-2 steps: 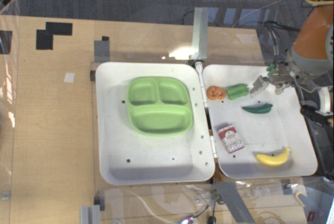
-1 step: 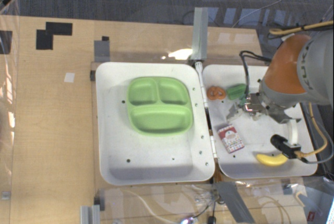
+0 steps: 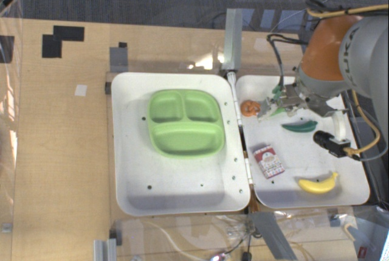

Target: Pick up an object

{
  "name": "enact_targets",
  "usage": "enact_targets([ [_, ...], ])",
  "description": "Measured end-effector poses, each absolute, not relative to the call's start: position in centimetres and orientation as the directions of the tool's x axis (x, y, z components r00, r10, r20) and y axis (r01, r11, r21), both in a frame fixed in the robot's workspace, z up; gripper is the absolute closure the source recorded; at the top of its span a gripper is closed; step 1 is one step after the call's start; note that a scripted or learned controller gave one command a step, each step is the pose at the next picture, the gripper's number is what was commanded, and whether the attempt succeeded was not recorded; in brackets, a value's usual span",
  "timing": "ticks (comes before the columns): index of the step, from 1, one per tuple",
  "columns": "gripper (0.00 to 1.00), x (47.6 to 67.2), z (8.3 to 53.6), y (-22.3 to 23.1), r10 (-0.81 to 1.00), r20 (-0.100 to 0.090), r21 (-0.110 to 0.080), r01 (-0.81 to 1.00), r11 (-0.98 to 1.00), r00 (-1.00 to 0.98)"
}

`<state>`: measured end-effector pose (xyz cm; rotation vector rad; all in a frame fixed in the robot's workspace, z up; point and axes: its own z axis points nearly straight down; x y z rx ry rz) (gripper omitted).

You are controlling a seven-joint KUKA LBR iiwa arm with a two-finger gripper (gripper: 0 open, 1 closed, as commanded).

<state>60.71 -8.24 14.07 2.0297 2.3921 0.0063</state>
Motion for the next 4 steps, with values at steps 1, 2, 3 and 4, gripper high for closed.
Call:
enact_targets([
  [1,0.0,65.6,10.1,-9.5,0.977,-0.006,0.017,0.977,0.214,-0.214],
  [2,0.0,64.2,11.3,-16.5,0.992,-0.003,0.008,0.992,0.125,-0.125],
  [3,0.0,64.1,9.0,-16.0,0.99,-0.004,0.011,0.99,0.143,-0.143],
  [4,1.0,64.3,10.2,-15.9,0.989,-0.005,0.014,0.989,0.15,-0.15],
])
